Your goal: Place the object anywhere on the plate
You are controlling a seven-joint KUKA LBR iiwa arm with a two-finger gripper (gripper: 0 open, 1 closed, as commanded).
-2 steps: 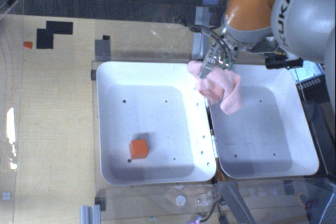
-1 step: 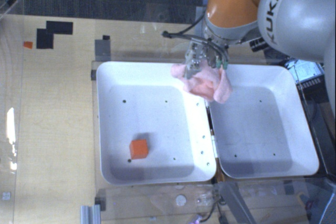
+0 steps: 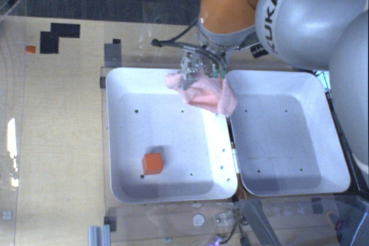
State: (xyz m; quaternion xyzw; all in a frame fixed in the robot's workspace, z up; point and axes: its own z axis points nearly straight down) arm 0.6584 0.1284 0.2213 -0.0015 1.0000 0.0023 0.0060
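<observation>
A small orange cube (image 3: 153, 163) lies on the floor of the left bin (image 3: 124, 124), near its front left. A pink plate (image 3: 206, 95) sits tilted at the bin's back right corner, against the wall shared with the right bin. My gripper (image 3: 196, 71) hangs straight over the plate's back edge and seems to touch it or hover just above it. The wrist and its cables hide the gripper's tip. The cube is far from the gripper, toward the front left.
The right bin (image 3: 288, 135) stands beside the left one, with the grey arm (image 3: 311, 14) reaching over its back edge. Black blocks (image 3: 57, 36) and a small orange marker (image 3: 30, 49) lie on the bench at the far left.
</observation>
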